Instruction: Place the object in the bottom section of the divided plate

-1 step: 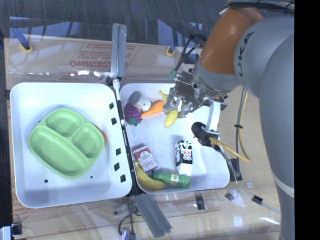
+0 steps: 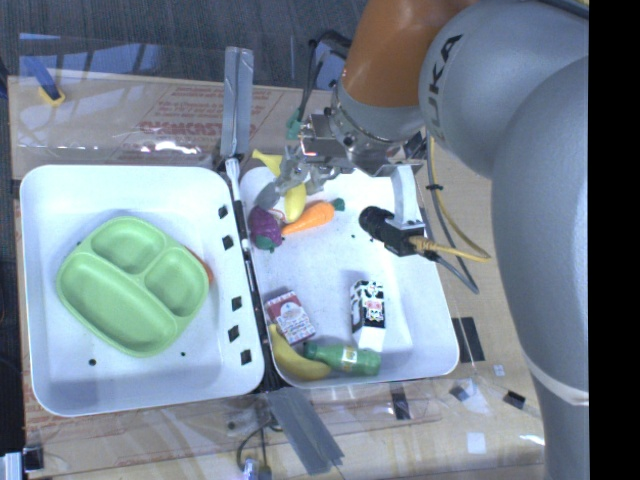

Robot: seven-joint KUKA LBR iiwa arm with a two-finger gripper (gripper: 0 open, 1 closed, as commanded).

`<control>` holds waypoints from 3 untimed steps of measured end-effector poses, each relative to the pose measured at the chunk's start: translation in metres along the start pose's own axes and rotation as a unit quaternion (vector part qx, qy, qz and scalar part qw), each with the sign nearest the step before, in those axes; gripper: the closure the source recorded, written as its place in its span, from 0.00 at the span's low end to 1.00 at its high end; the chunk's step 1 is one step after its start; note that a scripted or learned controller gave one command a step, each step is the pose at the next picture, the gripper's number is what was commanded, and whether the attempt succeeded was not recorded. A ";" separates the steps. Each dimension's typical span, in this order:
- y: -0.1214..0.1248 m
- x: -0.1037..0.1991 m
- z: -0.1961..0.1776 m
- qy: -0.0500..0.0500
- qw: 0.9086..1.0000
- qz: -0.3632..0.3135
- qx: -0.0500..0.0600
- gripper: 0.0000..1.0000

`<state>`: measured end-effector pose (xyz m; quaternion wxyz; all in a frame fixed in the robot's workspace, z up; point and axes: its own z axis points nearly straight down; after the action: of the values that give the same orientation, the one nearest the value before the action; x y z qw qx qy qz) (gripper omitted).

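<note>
A green divided plate [image 2: 130,283] lies in the left bin [image 2: 45,368]; all of its sections are bare. My gripper [image 2: 292,180] hangs low over the back left corner of the right bin [image 2: 430,308], right above a cluster of toy food: a yellow piece [image 2: 295,200], an orange carrot [image 2: 310,218], a purple piece [image 2: 265,226] and a white piece [image 2: 256,182]. The fingers reach down among these items, and the wrist hides how they stand.
In the front of the right bin lie a banana [image 2: 292,360], a green bottle [image 2: 345,356], a small red and white carton [image 2: 292,318] and a black and white cow-pattern carton [image 2: 369,313]. A black clip with a yellow cable [image 2: 395,233] hangs beside the wrist.
</note>
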<state>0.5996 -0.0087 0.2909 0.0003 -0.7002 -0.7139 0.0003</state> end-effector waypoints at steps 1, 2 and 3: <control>-0.036 0.058 -0.034 0.000 0.994 -0.111 0.001 1.00; -0.024 0.153 -0.021 -0.001 0.998 -0.063 0.001 1.00; -0.051 0.192 0.037 -0.001 1.000 -0.019 0.003 1.00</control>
<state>0.5445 0.1822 0.2540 0.0013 -0.6864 -0.7272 0.0029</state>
